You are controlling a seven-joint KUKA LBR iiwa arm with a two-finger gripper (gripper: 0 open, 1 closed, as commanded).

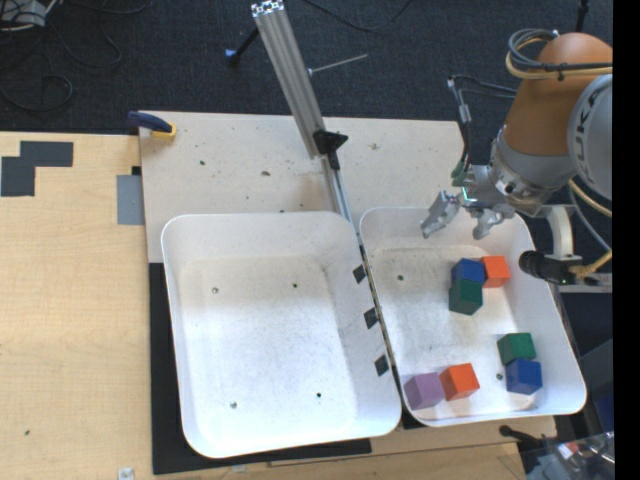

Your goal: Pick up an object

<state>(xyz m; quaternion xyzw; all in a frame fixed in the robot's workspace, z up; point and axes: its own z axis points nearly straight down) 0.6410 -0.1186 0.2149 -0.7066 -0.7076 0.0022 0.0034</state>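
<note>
My gripper [462, 219] hangs over the far edge of the right bin [400, 258], its two fingers spread open with nothing between them. A blue block [467, 272], an orange block [496, 270] and a dark green block [465, 297] cluster just below the gripper. Near the bin's front lie a purple block [423, 390], another orange block [460, 380], a green block [516, 347] and a blue block [523, 375].
The left bin [190, 248] sits beside the right one, joined by a divider with black clips [370, 317]. A slanted aluminium post [296, 78] rises behind the bins. A yellow-and-blue clamp [152, 123] lies at the bench's far left corner.
</note>
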